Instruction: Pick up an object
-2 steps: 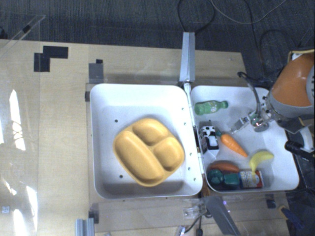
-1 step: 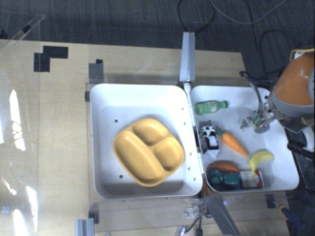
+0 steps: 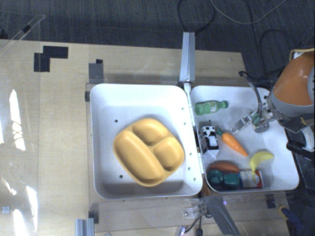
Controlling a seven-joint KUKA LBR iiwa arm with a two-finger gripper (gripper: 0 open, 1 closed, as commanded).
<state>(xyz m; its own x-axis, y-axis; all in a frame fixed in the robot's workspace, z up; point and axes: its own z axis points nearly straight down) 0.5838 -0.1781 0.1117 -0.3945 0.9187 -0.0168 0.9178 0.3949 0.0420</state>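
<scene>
Orange-banded arm (image 3: 295, 85) hangs at three o'clock over the right bin (image 3: 290, 181), its gripper (image 3: 258, 119) apparently poised for a pick, grip state unreadable, just above the carrot (image 3: 234, 143) lying at bin centre.

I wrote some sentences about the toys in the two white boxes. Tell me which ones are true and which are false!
1. The yellow divided plate lies in the left bin. True.
2. The carrot lies in the left bin. False: it lies in the right bin.
3. The green bottle stands upright. False: it lies on its side.
4. The banana lies in the right bin. True.
5. The gripper holds the carrot. False: the carrot lies in the bin, apart from it.
</scene>
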